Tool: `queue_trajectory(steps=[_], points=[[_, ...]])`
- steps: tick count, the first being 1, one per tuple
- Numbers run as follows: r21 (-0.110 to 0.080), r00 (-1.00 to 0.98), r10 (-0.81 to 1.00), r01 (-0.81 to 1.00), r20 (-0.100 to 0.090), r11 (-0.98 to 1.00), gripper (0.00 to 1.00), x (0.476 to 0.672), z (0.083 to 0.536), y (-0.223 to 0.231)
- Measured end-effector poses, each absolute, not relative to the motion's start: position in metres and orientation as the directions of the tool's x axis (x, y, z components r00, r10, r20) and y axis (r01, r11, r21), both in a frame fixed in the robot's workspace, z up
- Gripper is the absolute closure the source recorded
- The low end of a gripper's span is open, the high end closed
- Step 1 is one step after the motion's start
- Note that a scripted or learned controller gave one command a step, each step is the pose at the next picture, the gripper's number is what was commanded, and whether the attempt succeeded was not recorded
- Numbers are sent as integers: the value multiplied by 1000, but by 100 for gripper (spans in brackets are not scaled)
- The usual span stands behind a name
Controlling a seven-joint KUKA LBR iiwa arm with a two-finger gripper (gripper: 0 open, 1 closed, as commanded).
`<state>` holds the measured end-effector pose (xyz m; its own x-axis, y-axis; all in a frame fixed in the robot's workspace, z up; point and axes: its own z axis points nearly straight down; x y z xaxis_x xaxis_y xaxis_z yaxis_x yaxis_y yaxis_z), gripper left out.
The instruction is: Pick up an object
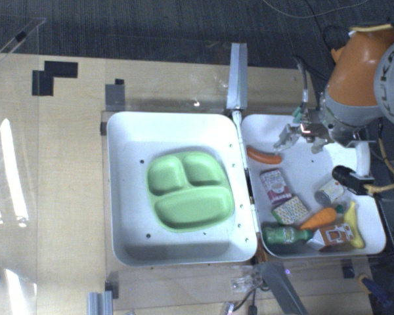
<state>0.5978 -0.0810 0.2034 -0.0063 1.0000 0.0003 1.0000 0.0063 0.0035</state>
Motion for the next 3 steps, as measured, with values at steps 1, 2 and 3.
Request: queue_trajectory(steps=[1, 2, 3], points=[[7, 81, 997, 997, 1, -81, 0, 601, 90, -81], [12, 52, 999, 999, -2, -52, 0, 578, 89, -128], [15, -58, 998, 998, -2, 58, 0, 529, 90, -124]])
